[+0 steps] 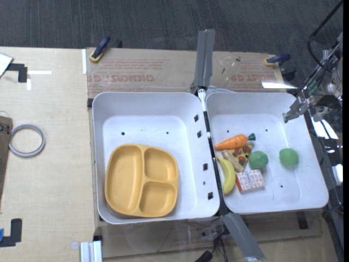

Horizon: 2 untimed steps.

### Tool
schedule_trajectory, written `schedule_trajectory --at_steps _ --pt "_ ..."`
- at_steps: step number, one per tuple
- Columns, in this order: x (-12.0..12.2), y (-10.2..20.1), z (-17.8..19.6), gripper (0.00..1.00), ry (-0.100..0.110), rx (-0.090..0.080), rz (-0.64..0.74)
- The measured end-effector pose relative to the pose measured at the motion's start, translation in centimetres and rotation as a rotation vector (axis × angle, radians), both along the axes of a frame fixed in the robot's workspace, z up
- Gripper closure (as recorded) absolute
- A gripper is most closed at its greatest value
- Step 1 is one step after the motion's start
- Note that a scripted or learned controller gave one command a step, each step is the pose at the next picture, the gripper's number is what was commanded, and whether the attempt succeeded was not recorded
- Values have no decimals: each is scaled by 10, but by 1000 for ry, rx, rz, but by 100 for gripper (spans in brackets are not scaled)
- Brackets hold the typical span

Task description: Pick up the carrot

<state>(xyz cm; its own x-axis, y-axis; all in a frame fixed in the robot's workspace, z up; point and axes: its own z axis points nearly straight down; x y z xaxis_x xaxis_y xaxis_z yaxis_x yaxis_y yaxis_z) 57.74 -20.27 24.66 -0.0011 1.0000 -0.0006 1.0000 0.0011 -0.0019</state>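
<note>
One camera, fixed high above the bench [43,91], looking down at a slant; both bins [147,105] sit mid-frame, the arm's side at right.

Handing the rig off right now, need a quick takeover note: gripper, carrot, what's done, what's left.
Gripper: the grey two-finger gripper sits over the upper right edge of the right white bin, well away from the food; whether its fingers are open cannot be read from here.
Carrot: the orange carrot with a green top lies in the right bin near the divider, beside the pizza-slice toy and above the yellow banana.
Done: nothing yet; the carrot is untouched.
Left: move over the carrot, descend, grasp, lift.
</note>
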Motion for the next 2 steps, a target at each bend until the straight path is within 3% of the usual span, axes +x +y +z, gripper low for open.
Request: schedule_trajectory --at_steps 1,2 --pt "1 36 -57 0 -1 1 267" --pt "13 100 -81 0 0 1 386"
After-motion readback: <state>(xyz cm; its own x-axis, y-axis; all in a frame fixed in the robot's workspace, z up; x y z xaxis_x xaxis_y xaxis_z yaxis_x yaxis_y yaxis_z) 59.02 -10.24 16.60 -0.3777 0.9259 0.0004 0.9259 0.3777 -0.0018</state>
